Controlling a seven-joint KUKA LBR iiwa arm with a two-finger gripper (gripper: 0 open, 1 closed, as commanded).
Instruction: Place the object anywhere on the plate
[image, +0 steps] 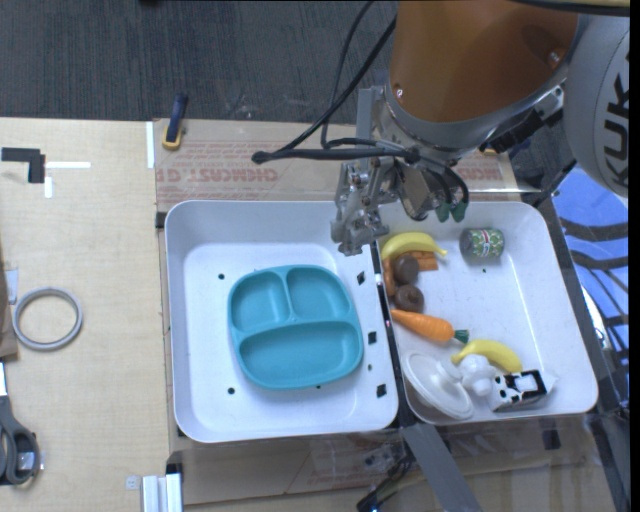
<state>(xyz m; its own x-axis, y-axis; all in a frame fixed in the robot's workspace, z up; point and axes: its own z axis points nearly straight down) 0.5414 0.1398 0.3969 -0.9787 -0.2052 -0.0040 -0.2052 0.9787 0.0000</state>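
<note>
Blue plate (295, 327) lying bare at centre-left, in the left bin (190, 330), nothing yet placed on it; gripper (352, 237) hovering just right of that, over the seam between bins, jaw state impossible to tell, nothing seen between them; further right, upper banana (412, 244), carrot (425, 325) and other pieces waiting in the right bin (555, 300); task seemingly at its start, pick and placement both ahead.

A blue three-compartment plate (296, 326) was seen lying flat in the left bin. A banana (412, 244) was seen lying on its side in the right bin, near the dividing edge.
</note>
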